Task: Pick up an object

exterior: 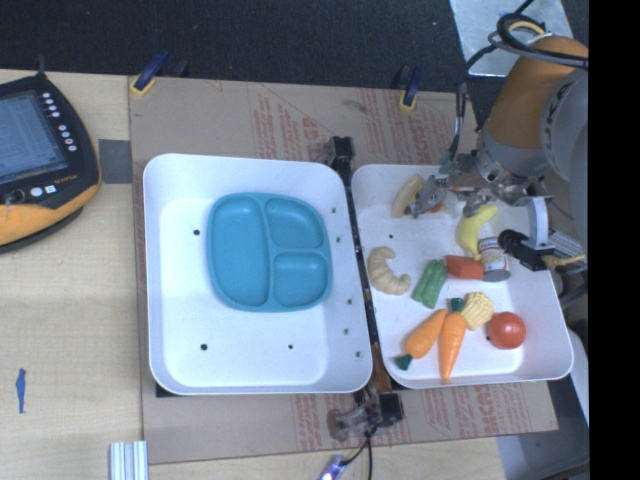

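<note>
Reaching in from the right, the grey arm (pixel 540 98) with its orange band brings the hand (pixel 440 194) low over the far end of the right bin (pixel 540 368). Its dark fingers are too small and cluttered to judge, so I cannot tell whether they stand apart or closed, nor whether anything sits between them.

Toy food fills the right bin. A pale yellowish piece (pixel 407 194) lies at the far left corner, just beside the hand. A banana (pixel 474 226) lies near the hand on its right, with a red piece (pixel 463 265) and a small silver can (pixel 493 265) below it. A croissant (pixel 388 271) rests by the bin's left wall, and a green pod (pixel 431 282) lies just beside it. Nearer the front lie two carrots (pixel 440 336) side by side, a corn cob (pixel 476 309) touching them, and a tomato (pixel 507 330) at the right.

In the left bin (pixel 170 368) sits a blue divided plate (pixel 269 251), with nothing on it.

Both bins rest on brown cardboard (pixel 250 118) clamped to the bench (pixel 70 348). An orange control pendant (pixel 40 163) lies at the bench's left edge, well apart from the bins.
</note>
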Robot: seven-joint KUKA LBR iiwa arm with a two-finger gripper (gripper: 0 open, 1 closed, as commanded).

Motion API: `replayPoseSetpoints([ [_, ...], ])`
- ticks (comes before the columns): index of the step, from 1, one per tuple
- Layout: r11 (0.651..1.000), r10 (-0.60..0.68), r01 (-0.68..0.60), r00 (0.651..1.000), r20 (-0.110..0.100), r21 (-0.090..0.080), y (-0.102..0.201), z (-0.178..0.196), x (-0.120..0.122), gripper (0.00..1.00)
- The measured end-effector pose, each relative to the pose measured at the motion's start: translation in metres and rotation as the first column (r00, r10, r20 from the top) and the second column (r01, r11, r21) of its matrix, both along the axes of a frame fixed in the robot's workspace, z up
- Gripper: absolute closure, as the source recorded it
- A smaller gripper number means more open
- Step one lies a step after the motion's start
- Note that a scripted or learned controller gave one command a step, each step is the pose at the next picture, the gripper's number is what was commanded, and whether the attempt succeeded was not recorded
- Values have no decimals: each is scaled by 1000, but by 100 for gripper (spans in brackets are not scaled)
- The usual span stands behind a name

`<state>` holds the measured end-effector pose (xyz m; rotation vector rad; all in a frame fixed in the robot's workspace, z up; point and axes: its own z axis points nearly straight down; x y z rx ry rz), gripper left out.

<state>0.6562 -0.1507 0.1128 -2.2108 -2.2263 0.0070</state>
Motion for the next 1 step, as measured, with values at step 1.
replayPoseSetpoints([
  [1, 1000, 1, -1, 1000, 1, -1, -1, 11, 0, 100],
])
